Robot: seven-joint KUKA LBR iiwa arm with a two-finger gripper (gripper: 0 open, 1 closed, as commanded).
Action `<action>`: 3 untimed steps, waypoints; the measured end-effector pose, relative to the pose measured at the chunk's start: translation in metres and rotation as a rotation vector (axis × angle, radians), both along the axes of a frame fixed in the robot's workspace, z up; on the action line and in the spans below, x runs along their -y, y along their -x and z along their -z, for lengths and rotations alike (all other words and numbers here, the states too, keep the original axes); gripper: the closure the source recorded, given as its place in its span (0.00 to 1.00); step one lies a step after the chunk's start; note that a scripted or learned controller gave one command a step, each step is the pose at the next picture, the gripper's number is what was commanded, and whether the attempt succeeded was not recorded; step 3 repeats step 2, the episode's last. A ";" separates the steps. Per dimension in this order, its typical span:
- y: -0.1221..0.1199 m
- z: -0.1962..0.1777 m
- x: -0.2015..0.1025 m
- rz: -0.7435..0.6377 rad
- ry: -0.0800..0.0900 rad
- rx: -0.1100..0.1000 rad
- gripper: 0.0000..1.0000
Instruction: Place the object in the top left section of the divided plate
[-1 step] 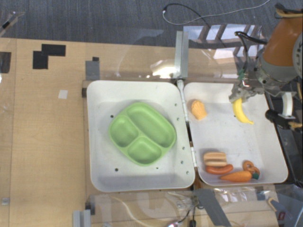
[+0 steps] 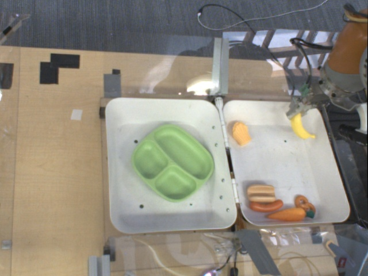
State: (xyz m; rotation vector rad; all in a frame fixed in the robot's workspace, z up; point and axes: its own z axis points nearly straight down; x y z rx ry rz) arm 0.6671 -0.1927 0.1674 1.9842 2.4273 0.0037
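A light wooden bench (image 2: 52, 171) filled the lower view, marked with black patches (image 2: 57, 66) near its far left. Beyond it lay grey carpet (image 2: 115, 10), crossed by a black cable (image 2: 253, 22).

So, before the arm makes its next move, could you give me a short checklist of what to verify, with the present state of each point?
1. The green divided plate sits in the left bin: ok.
2. The plate's sections hold nothing: ok.
3. The gripper is over the right bin, at the upper end of the banana: ok.
4. The banana is between the fingers: cannot tell; the grip point is too small to read.
5. The orange piece, the hot dog and the carrot lie apart from the banana: ok.
6. An object is in the plate's top left section: not ok, not yet done.
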 end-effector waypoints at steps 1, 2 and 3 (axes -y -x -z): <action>-0.004 0.060 0.011 -0.420 0.001 0.000 1.00; -0.005 0.001 0.012 -0.672 0.006 0.004 1.00; -0.005 0.001 0.012 -0.672 0.006 0.004 1.00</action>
